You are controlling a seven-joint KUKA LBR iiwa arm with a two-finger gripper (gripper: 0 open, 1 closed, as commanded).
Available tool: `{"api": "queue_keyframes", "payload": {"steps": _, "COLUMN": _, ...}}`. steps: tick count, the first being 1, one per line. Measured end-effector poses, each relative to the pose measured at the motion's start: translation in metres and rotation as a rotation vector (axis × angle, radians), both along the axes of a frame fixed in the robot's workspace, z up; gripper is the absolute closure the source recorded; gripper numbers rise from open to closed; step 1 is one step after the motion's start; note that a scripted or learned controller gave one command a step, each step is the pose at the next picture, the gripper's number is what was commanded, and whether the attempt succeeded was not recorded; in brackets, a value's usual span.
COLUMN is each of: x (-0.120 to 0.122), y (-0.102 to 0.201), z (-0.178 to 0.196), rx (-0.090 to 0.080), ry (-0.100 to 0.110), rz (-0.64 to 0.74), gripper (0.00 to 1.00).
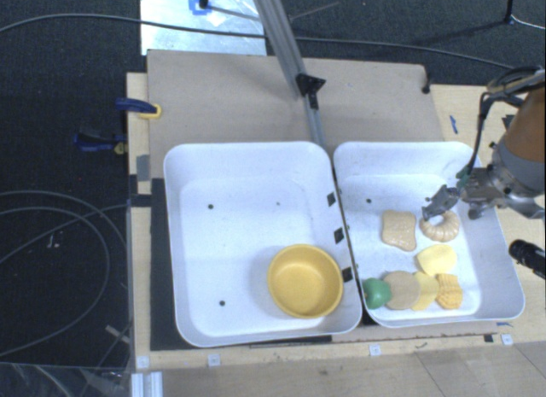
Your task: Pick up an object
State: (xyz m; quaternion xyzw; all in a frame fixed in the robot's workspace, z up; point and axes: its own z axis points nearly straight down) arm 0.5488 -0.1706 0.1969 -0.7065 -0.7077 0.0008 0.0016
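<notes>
Since the hand [441, 205] hangs right over it, the likeliest thing to be picked is the pale, ridged, ring-shaped toy pastry [440, 228] in the right bin [401, 158], lying near that bin's right wall. It looks like light moulded plastic or foam: stiff enough to keep its shape, smooth enough to slip, and in no way fragile. The best hold is probably across its curved body, with the fingers closing on the outer rim on opposite sides, since the ridges there may give some bite. The hand's fingers point down at the pastry's upper edge and seem to stand narrowly apart with nothing between them, though the view is too small to be sure.

Just left of the pastry lies a flat beige biscuit-like piece [398, 230], close but apart from it. Below it sits a pale yellow piece [437, 259], and along the bin's near wall is a tight cluster: a green piece [375, 293], a round tan piece [399, 288] and an orange ridged piece [450, 291], touching one another. These crowd each other, so the pastry is the freer target.

The left bin [239, 173] holds a yellow bowl [305, 280] near its front right corner. Both bins rest on a tan worktop [222, 88].
</notes>
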Motion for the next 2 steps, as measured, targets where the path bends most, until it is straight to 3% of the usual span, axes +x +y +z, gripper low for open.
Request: {"api": "queue_keyframes", "payload": {"steps": 2, "x": 0.004, "y": -0.011, "z": -0.095, "rx": -0.007, "ry": -0.011, "rz": -0.002, "gripper": 0.0}}
